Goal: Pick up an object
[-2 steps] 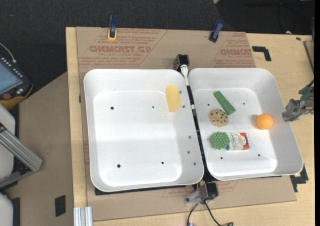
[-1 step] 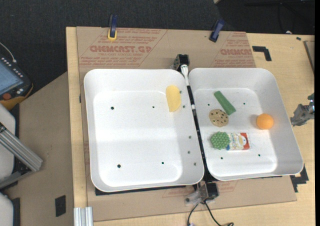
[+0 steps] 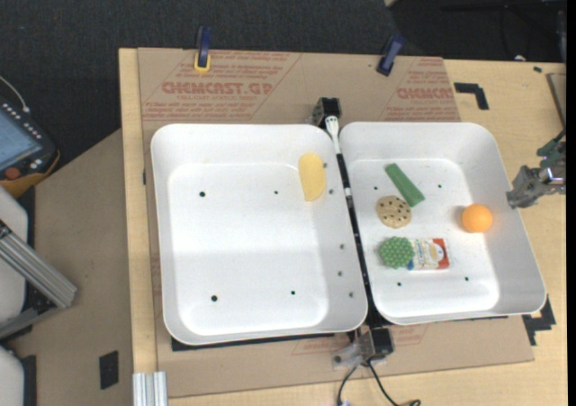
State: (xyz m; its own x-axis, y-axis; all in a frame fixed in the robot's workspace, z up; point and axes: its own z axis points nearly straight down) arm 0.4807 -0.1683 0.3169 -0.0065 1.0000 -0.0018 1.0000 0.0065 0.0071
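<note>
The right bin (image 3: pixel 504 170) holds an orange ball (image 3: pixel 477 219), a green block (image 3: pixel 404 184), a round tan cookie (image 3: pixel 393 211), a bumpy green ball (image 3: pixel 395 252) and a red and white packet (image 3: pixel 430 254). A yellow oblong piece (image 3: pixel 312 177) lies in the left bin (image 3: pixel 180 242), near its upper right corner. My gripper (image 3: pixel 533 184) sits at the far right, just outside the right bin's rim, up and to the right of the orange ball. It touches none of the objects.
The two bins meet at a ridge with a cable and clip (image 3: pixel 328 112) at its far end. A brown board (image 3: pixel 270 80) lies under both bins, with blue clamps (image 3: pixel 202 40) on its far edge.
</note>
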